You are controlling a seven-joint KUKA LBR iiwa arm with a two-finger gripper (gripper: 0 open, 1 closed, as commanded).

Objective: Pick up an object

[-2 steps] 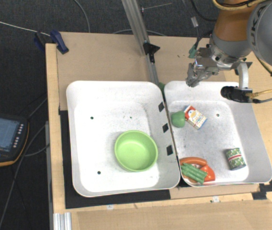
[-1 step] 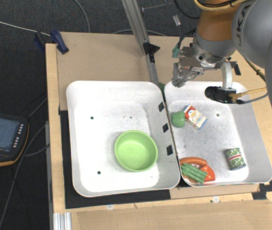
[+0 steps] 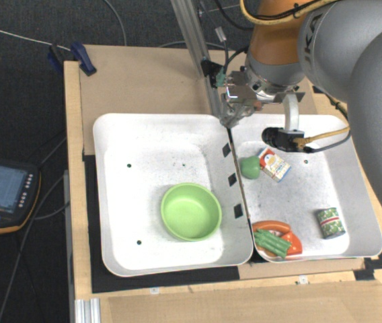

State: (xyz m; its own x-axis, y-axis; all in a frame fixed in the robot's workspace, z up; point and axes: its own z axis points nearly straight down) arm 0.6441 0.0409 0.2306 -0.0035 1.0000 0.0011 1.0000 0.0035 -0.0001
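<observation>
Nearest, at the lower edge of the right bin [image 3: 298,200], sits an orange dish [image 3: 276,242] of toy vegetables, with a green can [image 3: 330,223] to its right. Further up lie a green ball [image 3: 250,168] and a small carton [image 3: 274,165], just beside each other. A green bowl [image 3: 191,211] rests in the left bin [image 3: 150,153]. The arm [image 3: 352,39] bends down from the upper right, with the gripper [image 3: 231,115] over the bins' shared wall at upper centre. Whether it is spread or closed I cannot tell.

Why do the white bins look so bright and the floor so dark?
Camera view: light is even, so the white bins bounce it back while the dark floor soaks it up; shadows are faint, just a soft one inside the green bowl; the grey arm, nearest the lens, looks slightly blurred.
</observation>
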